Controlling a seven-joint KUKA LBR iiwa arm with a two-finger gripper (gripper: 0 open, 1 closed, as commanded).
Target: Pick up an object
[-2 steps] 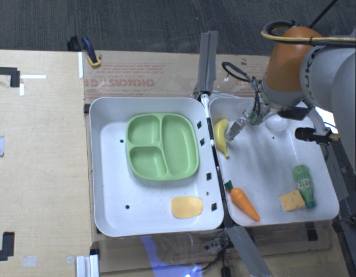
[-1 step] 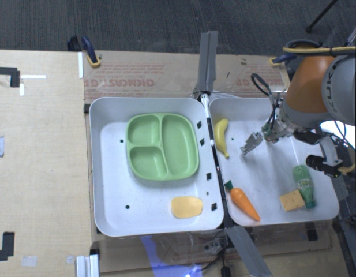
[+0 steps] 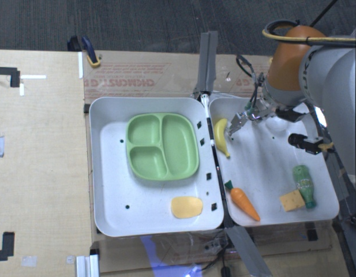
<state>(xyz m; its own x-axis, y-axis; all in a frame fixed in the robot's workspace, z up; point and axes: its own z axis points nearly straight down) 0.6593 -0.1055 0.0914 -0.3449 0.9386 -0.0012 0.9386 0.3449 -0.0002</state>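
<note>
The left white plastic bin [image 3: 102, 154] holds a green plate with three parts [image 3: 162, 146] and a flat yellow oval piece [image 3: 186, 207] near the front. In the right white bin [image 3: 264, 172], a yellow banana [image 3: 222, 136] lies by the left wall. The end effector [image 3: 234, 126] hangs just beside the banana; whether it is open or closed is too small to tell. An orange carrot [image 3: 244, 203], a yellow cheese wedge [image 3: 292, 201] and a green bottle [image 3: 304, 184] sit near the front.

Green plate [image 3: 162, 146], yellow banana [image 3: 221, 136], orange carrot [image 3: 244, 203]

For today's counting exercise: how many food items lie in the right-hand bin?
3: a banana by the left wall, a carrot at the front left, a cheese wedge front right. The arm may hide others.
</note>
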